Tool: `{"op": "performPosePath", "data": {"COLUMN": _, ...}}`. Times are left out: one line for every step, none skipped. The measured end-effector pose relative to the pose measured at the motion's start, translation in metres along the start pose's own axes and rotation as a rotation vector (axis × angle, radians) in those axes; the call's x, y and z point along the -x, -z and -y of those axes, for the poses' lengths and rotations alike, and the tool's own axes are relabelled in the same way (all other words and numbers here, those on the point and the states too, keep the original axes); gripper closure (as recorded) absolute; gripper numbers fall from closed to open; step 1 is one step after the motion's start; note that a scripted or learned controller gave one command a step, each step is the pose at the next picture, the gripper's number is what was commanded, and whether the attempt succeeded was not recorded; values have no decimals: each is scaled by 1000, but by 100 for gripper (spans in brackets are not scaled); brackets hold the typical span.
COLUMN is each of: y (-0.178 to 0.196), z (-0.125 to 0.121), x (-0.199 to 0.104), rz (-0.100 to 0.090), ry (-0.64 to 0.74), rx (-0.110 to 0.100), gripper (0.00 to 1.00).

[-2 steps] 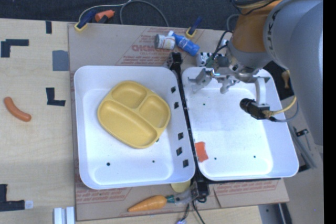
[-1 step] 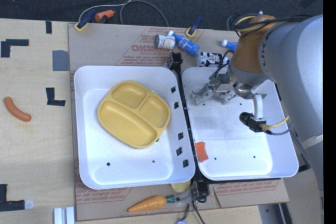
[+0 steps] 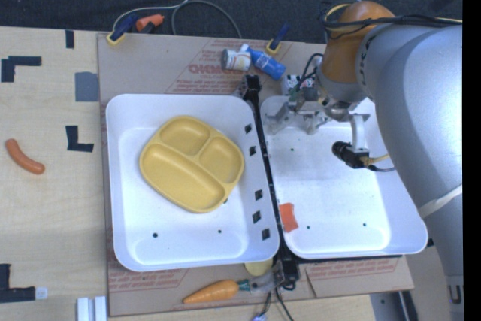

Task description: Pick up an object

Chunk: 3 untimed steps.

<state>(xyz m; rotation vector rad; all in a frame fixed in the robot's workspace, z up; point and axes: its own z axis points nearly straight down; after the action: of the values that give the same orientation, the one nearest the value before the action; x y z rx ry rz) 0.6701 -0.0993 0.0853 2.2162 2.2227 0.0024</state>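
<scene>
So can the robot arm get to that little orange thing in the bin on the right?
Probably yes. The small orange piece lies in the open at the near-left edge of the right bin, with nothing on top of it. The gripper sits at the same bin's far end. The bin wall close beside it might make grabbing tricky.

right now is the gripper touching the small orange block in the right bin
Apart. The camera view shows the gripper near the right bin's far left corner, with bare white floor between it and the orange block.

Fixed overhead camera, angled down on both bins (image 3: 120, 237).
</scene>
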Motion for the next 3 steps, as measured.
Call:
{"op": "performPosePath", "data": {"y": 106, "z": 68, "x": -55, "rz": -3, "ry": 3, "rx": 2, "gripper": 0}}
{"op": "performPosePath", "data": {"y": 99, "z": 68, "x": -52, "rz": -1, "ry": -1, "rx": -4, "gripper": 0}}
{"op": "performPosePath", "data": {"y": 39, "z": 9, "x": 43, "rz": 2, "ry": -4, "rx": 2, "gripper": 0}}
